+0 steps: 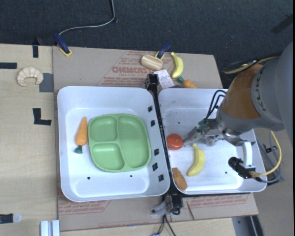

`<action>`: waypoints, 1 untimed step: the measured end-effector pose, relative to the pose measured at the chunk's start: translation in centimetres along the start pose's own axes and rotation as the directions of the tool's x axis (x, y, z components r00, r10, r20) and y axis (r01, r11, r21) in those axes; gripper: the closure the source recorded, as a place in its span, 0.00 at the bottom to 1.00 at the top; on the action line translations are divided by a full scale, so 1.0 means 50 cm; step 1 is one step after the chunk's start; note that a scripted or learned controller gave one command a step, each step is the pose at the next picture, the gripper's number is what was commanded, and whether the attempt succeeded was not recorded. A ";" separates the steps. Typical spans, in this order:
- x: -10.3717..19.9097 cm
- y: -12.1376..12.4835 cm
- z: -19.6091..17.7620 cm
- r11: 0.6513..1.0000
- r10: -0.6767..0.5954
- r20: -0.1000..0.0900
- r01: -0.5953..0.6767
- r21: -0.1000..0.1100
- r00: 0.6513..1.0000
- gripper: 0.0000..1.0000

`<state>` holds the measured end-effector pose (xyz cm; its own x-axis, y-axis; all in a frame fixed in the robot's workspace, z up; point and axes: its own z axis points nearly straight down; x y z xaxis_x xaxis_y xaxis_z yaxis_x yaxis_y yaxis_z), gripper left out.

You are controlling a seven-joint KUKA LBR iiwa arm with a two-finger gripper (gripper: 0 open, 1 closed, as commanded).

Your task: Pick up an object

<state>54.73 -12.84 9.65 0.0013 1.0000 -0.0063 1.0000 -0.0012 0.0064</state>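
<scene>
In the right bin [187,107] lie a red tomato [175,141], a yellow banana [196,160] and a brown bread piece [179,178] at the front left corner. My gripper [200,135] hangs low over this bin, just right of the tomato and above the banana's upper tip. I see nothing held in it. The grey arm with its orange band [241,100] reaches in from the right.
The left bin [103,100] holds a green divided plate [120,142] and a carrot [81,131] beside it. Behind the bins on the cardboard lie a bread roll [151,61], a second banana [176,65] and a white packet [163,77]. A croissant [30,75] sits far left.
</scene>
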 end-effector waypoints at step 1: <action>0.010 -0.108 0.019 1.000 -0.001 -0.004 0.001 0.001 1.000 0.00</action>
<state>49.34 -12.34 8.65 0.0005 1.0000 -0.0024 1.0000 -0.0005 0.0054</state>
